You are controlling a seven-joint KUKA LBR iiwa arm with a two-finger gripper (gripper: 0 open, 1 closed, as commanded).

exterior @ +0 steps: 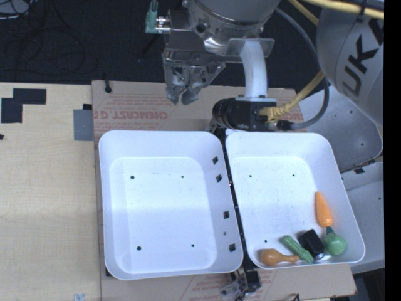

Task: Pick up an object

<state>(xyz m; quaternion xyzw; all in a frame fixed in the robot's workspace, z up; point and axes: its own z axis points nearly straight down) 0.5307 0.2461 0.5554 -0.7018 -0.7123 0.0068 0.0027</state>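
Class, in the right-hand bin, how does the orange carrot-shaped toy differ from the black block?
The orange toy is long and tapered; the black block is short and boxy. The orange toy lies along the right wall; the black block sits between a green stick and a green ball. Both lie in the right bin.

Two shallow white bins sit side by side, rims touching, on a brown cardboard sheet [131, 108] printed with red lettering that reads reversed. The left bin [160, 205] and the right bin [276, 193] each have a few small dark holes in the floor, and a row of small black clips [219, 178] runs along the seam between them. The sheet lies on a pale wooden bench [44, 199], which bears a stepped black patch [19, 102] near its far left and a grey square [82, 124] just beside the cardboard; beyond the bench, thin cables [37, 5] trail over a dark surface.
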